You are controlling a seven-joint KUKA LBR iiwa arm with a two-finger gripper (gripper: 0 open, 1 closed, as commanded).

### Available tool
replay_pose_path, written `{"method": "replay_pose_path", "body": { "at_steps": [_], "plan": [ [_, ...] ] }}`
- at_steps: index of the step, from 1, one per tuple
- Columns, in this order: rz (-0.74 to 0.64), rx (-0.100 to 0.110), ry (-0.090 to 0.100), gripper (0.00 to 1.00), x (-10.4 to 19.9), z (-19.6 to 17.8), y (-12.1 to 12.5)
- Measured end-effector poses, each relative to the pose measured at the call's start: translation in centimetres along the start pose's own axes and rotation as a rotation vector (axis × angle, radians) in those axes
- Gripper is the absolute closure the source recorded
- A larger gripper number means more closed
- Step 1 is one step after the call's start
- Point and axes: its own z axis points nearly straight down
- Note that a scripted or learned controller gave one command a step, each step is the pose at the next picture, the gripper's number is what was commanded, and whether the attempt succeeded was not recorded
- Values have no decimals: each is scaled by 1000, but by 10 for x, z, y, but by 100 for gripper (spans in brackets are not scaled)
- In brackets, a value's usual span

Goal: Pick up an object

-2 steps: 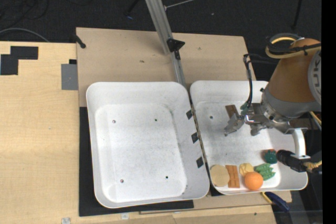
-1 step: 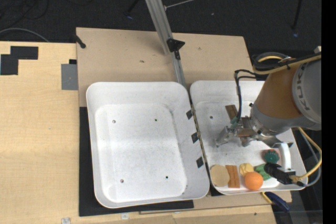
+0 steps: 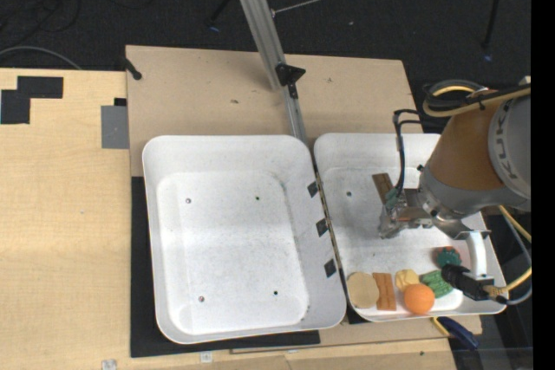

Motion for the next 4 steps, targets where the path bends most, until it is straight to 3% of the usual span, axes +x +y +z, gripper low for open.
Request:
{"method": "replay_pose_path", "body": {
  "at_steps": [2,3,4],
  "plan": [
    [-9,-7,-1,100,11,-102,-3],
    [-9,-6,-1,100,10,-131,-2],
    [-11,0,1,100,58,-116,-9]
  ]
}}
